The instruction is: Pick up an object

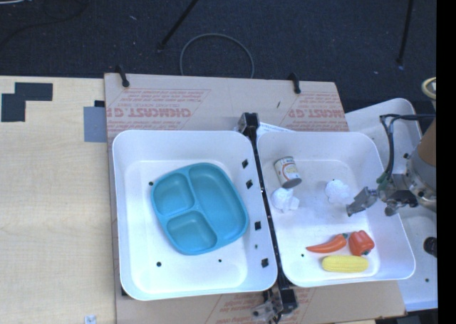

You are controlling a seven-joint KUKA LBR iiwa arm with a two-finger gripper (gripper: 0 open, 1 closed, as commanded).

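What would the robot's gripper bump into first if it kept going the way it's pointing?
Probably the crumpled white ball. The gripper reaches in from the right bin's right side, pointing left across it, and that ball lies closest ahead. Its height is hard to judge, so it might pass above.

Dark carpeted floor (299,16) strewn with cables (216,55) behind a pale wooden bench (50,208)

Grey metal wrist (417,189) with a looping black cable (389,146) and dark jaws.
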